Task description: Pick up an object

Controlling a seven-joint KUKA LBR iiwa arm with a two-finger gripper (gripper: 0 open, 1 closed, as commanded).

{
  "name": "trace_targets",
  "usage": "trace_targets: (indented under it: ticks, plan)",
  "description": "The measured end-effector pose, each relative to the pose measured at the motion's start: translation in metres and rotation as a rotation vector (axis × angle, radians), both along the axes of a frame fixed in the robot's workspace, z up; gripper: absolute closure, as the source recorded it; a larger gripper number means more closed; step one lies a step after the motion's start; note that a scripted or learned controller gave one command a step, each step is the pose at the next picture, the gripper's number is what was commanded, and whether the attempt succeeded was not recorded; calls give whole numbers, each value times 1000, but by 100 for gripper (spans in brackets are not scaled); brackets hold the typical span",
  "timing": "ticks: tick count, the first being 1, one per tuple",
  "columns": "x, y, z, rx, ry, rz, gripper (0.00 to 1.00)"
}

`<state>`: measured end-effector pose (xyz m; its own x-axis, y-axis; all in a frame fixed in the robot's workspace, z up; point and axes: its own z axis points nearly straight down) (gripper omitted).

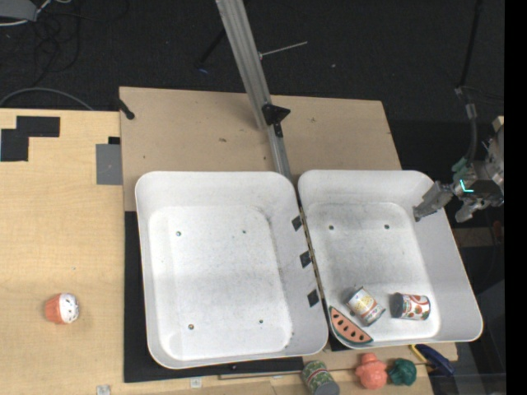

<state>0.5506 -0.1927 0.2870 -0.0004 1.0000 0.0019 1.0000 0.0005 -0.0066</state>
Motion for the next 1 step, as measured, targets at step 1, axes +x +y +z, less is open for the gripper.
trace_targets:
  ticks: [1]
  plan:
    - [1, 0, 2, -1, -4, 0, 0]
